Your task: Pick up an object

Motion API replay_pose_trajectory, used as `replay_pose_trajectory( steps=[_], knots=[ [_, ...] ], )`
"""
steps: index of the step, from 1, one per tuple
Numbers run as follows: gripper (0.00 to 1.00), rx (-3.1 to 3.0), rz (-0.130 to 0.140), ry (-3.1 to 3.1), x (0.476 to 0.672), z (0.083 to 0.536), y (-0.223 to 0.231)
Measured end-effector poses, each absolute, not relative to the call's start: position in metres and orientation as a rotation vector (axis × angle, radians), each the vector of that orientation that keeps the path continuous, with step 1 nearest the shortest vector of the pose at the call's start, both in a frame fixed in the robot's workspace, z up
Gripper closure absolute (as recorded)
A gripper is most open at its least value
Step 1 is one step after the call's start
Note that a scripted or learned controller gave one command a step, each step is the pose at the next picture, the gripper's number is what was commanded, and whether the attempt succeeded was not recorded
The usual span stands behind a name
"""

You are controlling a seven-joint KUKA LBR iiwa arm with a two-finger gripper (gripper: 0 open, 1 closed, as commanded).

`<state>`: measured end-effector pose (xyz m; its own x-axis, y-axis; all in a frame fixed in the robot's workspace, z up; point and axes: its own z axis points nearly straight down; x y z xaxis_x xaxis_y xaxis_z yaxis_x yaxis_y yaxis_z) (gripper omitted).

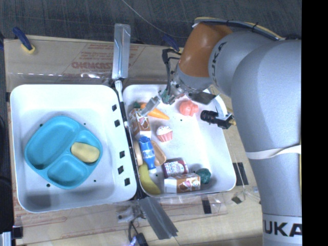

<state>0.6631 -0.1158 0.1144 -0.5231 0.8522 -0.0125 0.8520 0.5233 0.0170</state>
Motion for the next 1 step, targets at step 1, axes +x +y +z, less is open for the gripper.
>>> replay_pose_trajectory(
  steps=[1],
  knots=[
    [0.0,1.916,0.016,2.469,0.6576,0.107,-0.1159]
  ],
)
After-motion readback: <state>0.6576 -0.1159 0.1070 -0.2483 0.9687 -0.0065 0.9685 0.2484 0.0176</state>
